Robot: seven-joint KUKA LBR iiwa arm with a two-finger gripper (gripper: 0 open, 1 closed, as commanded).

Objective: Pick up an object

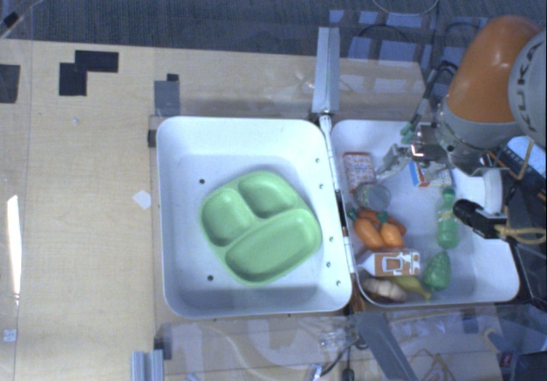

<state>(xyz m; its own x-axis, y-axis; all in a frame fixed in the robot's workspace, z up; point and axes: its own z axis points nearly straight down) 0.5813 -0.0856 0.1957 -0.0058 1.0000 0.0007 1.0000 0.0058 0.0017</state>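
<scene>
In the right bin (500,290), a banana (402,287) lies along the near wall, a small carton (395,264) just behind it and orange toy carrots (379,232) farther in. Beyond them the gripper (416,151) hovers above the bin's far end; whether its tips stand apart cannot be told. A clean pick likely calls for a straight descent onto one isolated item.

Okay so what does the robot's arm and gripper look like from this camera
The arm is a bulky, rounded orange dome over a grey wrist section. Black cables trail beside it. The gripper is a small metallic grey assembly with thin fingers and red and blue flecks near its base.
</scene>
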